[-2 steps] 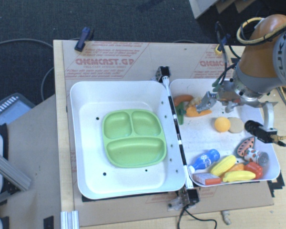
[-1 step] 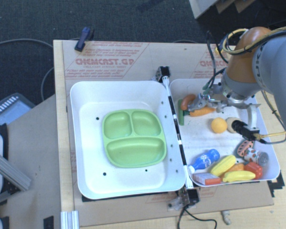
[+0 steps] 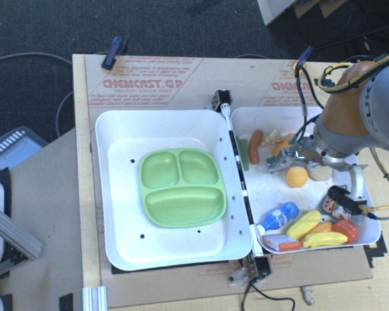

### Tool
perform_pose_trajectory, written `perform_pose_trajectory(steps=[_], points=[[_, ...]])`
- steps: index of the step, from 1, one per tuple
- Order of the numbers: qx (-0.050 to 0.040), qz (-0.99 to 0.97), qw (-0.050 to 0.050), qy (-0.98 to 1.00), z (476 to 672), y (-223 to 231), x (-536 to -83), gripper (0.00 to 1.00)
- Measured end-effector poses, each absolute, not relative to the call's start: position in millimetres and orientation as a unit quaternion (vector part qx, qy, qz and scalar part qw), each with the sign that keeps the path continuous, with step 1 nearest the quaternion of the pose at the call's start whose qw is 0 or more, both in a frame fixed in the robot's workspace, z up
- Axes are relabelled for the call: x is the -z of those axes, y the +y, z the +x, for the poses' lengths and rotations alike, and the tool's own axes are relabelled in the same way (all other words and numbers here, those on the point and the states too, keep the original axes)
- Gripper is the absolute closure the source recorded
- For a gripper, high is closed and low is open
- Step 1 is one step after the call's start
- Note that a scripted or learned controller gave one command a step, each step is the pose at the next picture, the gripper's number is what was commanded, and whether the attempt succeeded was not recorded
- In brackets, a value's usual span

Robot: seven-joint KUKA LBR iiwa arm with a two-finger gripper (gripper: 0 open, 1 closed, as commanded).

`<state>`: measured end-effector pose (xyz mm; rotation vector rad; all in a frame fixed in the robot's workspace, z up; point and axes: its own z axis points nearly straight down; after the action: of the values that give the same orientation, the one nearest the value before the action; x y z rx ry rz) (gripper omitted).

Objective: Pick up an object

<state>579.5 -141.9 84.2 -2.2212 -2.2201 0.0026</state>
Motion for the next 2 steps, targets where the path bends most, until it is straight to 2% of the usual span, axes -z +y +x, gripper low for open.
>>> perform_pose_trajectory(steps=[1, 2], points=[[-0.0003, -0.707, 0.001, -0.707, 553.1, -124.2, -84.3, 0.0], [0.0001, -0.707, -0.001, -0.707, 631.6, -156.4, -85.1, 0.0]])
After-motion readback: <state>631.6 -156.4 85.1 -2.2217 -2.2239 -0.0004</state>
